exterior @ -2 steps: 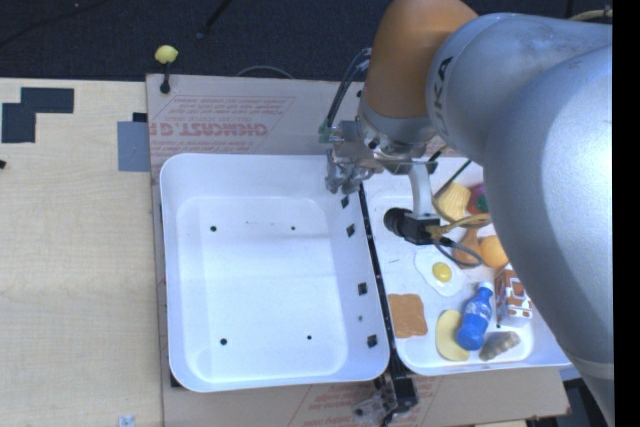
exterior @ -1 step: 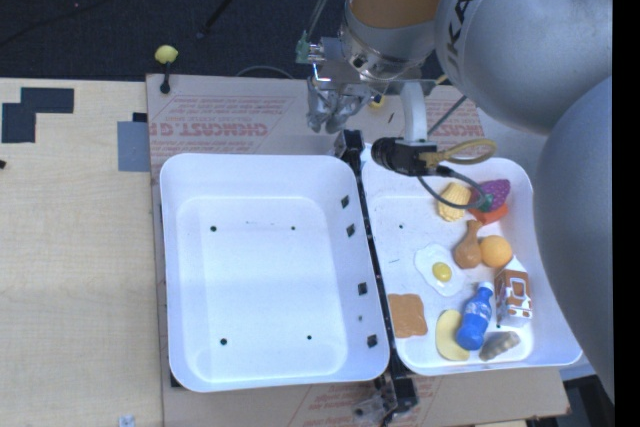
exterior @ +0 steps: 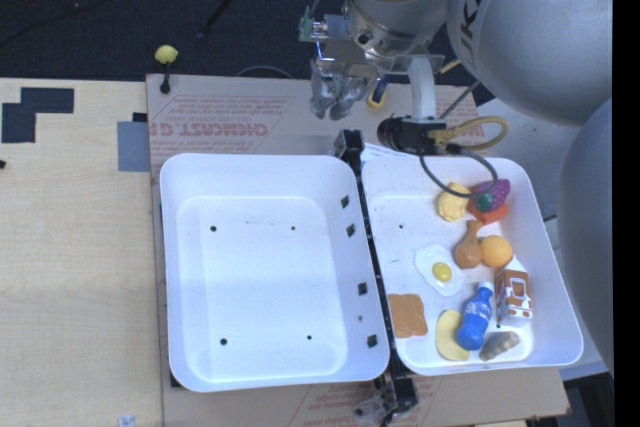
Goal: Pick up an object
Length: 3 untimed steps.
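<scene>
Right bin [exterior: 560,335] toys [exterior: 478,260], seemingly below end effector [exterior: 335,95]

One fixed cam above the bench [exterior: 80,245], looking down at a slant, mid range. Both bins in frame: left bin [exterior: 180,215], right bin [exterior: 560,315]. Arm [exterior: 520,5] enters from frame right, big and close at top.

Pincer [exterior: 335,100] hangs above the far rim of the bins. All pickable items lie well below and right of it: yellow lump [exterior: 452,203] and purple-red fruit [exterior: 490,196] closest; drumstick [exterior: 468,246], orange ball [exterior: 496,251] and fried egg [exterior: 439,269] beyond; toast slice [exterior: 407,314], blue bottle [exterior: 476,317] and small carton [exterior: 513,295] farthest.
</scene>
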Tool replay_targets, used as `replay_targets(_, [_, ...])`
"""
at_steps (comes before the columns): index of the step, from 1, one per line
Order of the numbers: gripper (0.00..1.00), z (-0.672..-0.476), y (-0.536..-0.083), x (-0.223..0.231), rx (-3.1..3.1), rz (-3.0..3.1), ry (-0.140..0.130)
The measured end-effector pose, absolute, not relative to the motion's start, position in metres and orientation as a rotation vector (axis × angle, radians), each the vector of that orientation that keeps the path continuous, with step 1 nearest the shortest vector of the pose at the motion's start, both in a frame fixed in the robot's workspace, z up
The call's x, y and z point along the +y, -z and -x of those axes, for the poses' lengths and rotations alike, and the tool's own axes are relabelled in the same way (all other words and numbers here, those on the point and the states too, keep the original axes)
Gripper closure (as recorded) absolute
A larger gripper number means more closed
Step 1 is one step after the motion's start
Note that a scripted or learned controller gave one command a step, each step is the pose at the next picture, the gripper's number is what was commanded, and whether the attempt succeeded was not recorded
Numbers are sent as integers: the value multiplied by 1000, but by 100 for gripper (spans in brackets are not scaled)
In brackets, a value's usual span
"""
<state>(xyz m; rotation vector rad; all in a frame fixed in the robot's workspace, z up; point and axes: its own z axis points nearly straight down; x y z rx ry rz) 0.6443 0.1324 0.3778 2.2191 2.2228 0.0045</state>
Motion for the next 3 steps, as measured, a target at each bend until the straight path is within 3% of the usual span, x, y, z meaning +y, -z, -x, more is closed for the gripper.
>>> replay_targets(2, [100, -644, -501, 126, 2220, -2220, -3])
replay_targets(3, [100, -644, -540, 106, 2219, -2223, -1])
